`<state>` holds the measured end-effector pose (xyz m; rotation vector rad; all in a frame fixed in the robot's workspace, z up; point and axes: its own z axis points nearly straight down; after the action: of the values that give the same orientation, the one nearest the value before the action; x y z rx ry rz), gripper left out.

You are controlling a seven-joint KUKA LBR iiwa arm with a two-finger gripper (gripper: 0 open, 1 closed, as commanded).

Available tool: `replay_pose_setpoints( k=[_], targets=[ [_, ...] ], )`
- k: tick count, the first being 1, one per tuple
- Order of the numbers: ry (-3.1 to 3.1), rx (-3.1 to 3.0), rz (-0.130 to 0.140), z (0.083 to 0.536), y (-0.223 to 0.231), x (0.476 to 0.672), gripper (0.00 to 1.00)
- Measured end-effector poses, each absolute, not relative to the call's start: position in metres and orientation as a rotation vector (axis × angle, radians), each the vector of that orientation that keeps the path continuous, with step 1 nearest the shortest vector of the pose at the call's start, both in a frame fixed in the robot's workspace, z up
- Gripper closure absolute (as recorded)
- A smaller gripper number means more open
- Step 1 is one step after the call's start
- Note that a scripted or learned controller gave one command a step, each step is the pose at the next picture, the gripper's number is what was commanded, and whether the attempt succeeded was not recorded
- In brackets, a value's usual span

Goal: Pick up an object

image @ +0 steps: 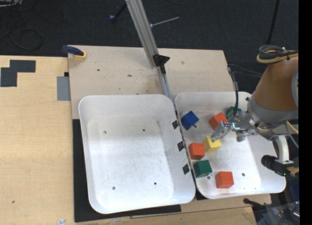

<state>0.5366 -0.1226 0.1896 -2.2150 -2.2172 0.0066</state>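
Note:
The right bin (253, 182) holds several small cubes. A blue cube (189, 119) lies by the divider, and an orange cube (217, 121) sits to its right. Below them are a yellow cube (212, 143), an orange cube (197, 150), a green cube (203, 168) and a red-orange cube (224, 179). My gripper (230, 132) hangs over the bin's middle right, open, its left finger (220, 130) just above the yellow cube and below the upper orange cube. Nothing shows between the fingers. A green object (232, 112) peeks out behind the wrist.
The left bin (97, 121) lies beside the right one, with black clips along the shared rim (178, 131). A slanted aluminium bar (144, 29) rises from the bench behind the bins. The arm's orange band (275, 85) is at the right.

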Motion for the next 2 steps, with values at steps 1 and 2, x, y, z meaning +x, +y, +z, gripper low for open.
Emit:
replay_pose_setpoints(
  k=[1, 2],
  targets=[
    [-2.216, -2.222, 0.002, 0.192, -0.124, 0.537, 0.00],
    [-2.215, -2.218, 0.008, 0.145, -0.131, 0.539, 0.00]
  ],
)
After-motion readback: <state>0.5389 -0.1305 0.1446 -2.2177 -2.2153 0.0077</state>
